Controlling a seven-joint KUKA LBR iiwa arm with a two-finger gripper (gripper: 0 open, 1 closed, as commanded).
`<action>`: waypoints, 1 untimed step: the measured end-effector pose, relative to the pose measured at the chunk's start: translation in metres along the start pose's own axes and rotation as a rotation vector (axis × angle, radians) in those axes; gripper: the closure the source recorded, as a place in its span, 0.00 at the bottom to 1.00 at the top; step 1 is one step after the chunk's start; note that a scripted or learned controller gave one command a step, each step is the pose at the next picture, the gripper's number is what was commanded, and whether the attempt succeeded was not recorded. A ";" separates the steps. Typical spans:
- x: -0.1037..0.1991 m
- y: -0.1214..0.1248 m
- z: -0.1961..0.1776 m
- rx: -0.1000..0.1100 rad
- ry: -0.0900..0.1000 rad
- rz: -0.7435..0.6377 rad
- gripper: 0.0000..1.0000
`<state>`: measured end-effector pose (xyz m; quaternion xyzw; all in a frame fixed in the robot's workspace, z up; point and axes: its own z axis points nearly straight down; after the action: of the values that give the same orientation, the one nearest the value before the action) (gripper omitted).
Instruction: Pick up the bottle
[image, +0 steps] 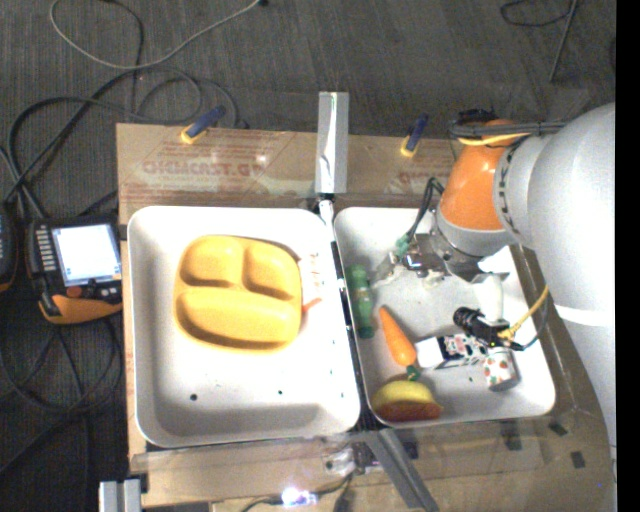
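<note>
A small green bottle (360, 297) lies along the left wall of the right bin (535, 395), its length running front to back. My gripper (408, 256) hangs over the back middle of that bin, a little to the right of and behind the bottle, apart from it. Nothing shows in its grasp. The arm's orange band (475, 195) and grey body cover the bin's back right corner.
An orange carrot (398, 340) lies just right of the bottle, and a yellow-red fruit (405, 400) sits at the front. A small white box (452, 350) and a spotted item (500, 372) lie front right. The left bin (150, 400) holds a yellow divided plate (240, 292).
</note>
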<state>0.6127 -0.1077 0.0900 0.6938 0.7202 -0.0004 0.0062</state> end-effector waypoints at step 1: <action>-0.001 0.058 0.001 0.002 0.002 -0.181 0.00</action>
<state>0.6703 -0.1063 0.0892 0.6257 0.7800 -0.0013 0.0048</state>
